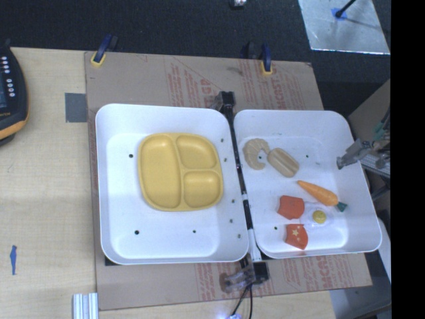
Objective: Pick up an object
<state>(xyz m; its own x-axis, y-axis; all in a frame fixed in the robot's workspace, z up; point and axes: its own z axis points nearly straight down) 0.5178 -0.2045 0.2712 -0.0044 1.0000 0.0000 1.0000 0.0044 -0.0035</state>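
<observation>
From the camera view we look down on two white bins side by side on a brown board. The left bin (113, 178) holds a yellow divided plate (180, 171) with three compartments, lying flat near its middle.

The right bin (358, 234) carries the small things. Near its upper left lie two tan pieces — a round slice (254, 153) with a notch in it and, just beside it, an oblong slice (283, 162); whether they touch we cannot tell. Below and to the right lies a toy carrot (319, 193), orange with a green tip pointing toward the bin's right wall. Under it we note a red chunk (291, 207), a small yellow bit (319, 216) near it, and a second red piece (296, 236) with a yellow mark, close to the front wall.

The gripper (346, 159) pokes in over the right rim of the right bin, a grey shape at the frame's edge, well apart from the carrot and the other things. Nothing lies between its tips that we can see; how wide the claw stands we cannot tell — too little of it shows.

Blue clamps (266, 60) pin the board at the back.
</observation>
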